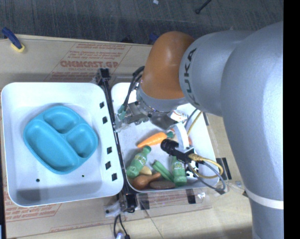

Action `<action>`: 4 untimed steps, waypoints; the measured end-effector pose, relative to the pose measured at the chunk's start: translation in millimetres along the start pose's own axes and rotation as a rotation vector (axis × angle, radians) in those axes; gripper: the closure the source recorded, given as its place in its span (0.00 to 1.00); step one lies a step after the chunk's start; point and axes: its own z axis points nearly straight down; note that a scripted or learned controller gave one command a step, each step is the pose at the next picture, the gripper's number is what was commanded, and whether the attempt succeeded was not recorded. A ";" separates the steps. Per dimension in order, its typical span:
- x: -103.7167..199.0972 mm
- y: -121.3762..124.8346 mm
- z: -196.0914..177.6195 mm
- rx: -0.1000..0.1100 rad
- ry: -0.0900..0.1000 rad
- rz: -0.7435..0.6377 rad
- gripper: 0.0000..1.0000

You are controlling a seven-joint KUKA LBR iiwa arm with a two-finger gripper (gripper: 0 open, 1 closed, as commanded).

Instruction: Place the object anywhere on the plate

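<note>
Look at the blue plate (60,138) first. It has three parts and it lies in the left white bin (20,183), a bit tilted, with nothing on it.

Just to the right of the plate, past the wall between the bins, is the right white bin (205,133). All the toys are in there, none of them on the plate.

The nearest toy to the plate is a green bottle (138,162), lying on its side low in that bin. An orange carrot (152,139) lies just above the bottle and a little farther from the plate. A second green bottle (178,171) is farther right again. Between the two bottles you see a long green toy (162,169). Two brown toys (157,184) sit at the bottom edge, below the bottles. The toys are bunched close and some touch.

The big grey arm (239,68) comes in from the side far from the plate. Its orange band (164,63) hangs over the top of the right bin. The claw (140,114) is under that band, near the wall on the plate's side and above the carrot. The arm hides most of it, so you cannot tell if it is wide or narrow. You see no toy in it.

A yellow cable (209,166) loops over the far right side of the toy bin.
</note>
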 end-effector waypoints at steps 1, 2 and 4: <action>0.1 0.0 0.1 0.000 -0.001 -0.001 0.00; 0.1 0.0 0.1 0.000 -0.001 -0.001 0.00; 0.1 0.0 0.1 0.000 -0.001 -0.001 0.00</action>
